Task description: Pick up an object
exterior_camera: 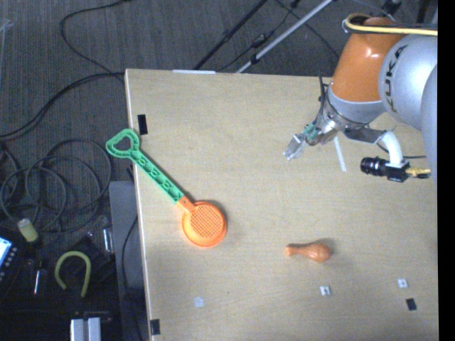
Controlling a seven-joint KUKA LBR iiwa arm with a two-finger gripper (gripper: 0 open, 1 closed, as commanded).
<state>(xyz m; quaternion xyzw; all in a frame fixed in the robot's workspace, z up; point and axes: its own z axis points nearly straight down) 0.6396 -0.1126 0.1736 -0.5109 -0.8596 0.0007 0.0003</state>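
Pincer (297, 148) hovers above the counter (234, 119), fingers slightly apart, holding nothing. Below it, well apart, lies an orange drumstick-shaped toy (311, 251); left of that toy lies a green-handled orange strainer (174, 194). Best centre over the toy's bulb, then descend.

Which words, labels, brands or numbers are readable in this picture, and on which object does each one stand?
"KUKA": dark letters running vertically on the grey arm, partly cut off at the top.
The small dark and white markers on the bench are too small to read.
The strainer and the small orange object carry no visible text.
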